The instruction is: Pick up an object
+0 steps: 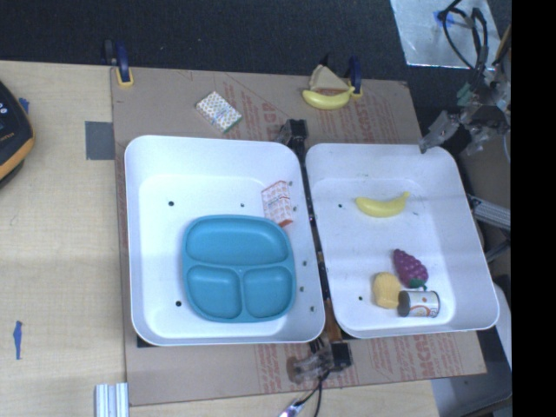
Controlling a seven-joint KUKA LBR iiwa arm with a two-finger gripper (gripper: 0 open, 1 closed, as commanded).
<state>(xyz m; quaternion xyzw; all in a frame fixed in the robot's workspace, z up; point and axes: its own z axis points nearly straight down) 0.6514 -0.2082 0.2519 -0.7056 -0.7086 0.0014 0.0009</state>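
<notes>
The right bin (452,233) holds a yellow banana (380,205) near its middle. Toward its near edge lie a purple bunch of grapes (409,267), a yellow lumpy toy (386,289) and a small can (419,303) on its side, close together. The left bin (148,233) holds a blue divided plate (239,266) and a small red-and-white packet (277,201) at its right wall. My gripper (465,124) hangs at the far right, just beyond the right bin's far corner, away from every object. Nothing shows in its grasp.
On the cardboard behind the bins lie a second banana (327,98) and a patterned packet (218,110). Blue clamps (122,66) hold the cardboard's far edge. A black and orange device (10,133) sits at the left edge of the bench.
</notes>
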